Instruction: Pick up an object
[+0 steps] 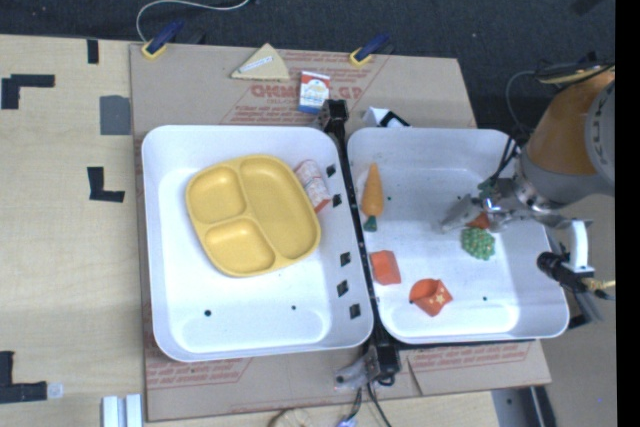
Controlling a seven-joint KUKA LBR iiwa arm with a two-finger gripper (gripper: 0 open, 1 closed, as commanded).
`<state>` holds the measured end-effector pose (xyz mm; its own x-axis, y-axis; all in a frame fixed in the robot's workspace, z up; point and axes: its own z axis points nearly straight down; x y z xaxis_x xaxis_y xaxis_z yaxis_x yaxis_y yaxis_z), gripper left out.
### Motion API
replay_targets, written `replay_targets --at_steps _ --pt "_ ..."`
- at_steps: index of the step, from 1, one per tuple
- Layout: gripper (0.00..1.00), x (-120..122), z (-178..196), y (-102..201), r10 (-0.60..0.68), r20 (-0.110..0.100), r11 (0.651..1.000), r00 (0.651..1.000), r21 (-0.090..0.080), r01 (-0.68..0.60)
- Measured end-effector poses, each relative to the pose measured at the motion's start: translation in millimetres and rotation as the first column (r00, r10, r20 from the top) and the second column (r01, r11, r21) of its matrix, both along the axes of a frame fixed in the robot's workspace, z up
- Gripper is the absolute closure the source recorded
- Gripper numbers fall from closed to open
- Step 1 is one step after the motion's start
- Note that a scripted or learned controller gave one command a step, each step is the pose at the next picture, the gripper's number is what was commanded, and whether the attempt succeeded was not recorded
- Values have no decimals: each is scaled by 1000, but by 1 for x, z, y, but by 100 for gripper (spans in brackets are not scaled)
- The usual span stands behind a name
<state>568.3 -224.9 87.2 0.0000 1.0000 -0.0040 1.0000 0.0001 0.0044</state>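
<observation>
In the right bin (420, 147) lie an orange carrot (372, 190) by the left wall, an orange-red block (385, 266), a red strawberry-like piece (430, 296) and a green broccoli floret (478, 243). My gripper (480, 215) is low over the bin's right part, just above the broccoli in the image, with a small red bit showing under it. Whether it touches the broccoli is unclear. The arm's orange band (565, 130) sits at the right edge.
The left bin (165, 275) holds a yellow divided plate (252, 213) and a small striped wrapper (313, 183) near the divider. Behind the bins on the cardboard lie a wedge-shaped piece (262, 63) and a small red-white box (314, 92).
</observation>
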Motion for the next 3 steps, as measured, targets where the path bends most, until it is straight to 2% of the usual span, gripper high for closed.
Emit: replay_targets --at_steps 1,2,3 --pt "100 1 10 0 0 3 1000 1000 -2 0" --pt "0 1 10 0 0 2 1000 1000 -2 0" --pt "0 -47 0 43 0 1 1000 1000 1 0"
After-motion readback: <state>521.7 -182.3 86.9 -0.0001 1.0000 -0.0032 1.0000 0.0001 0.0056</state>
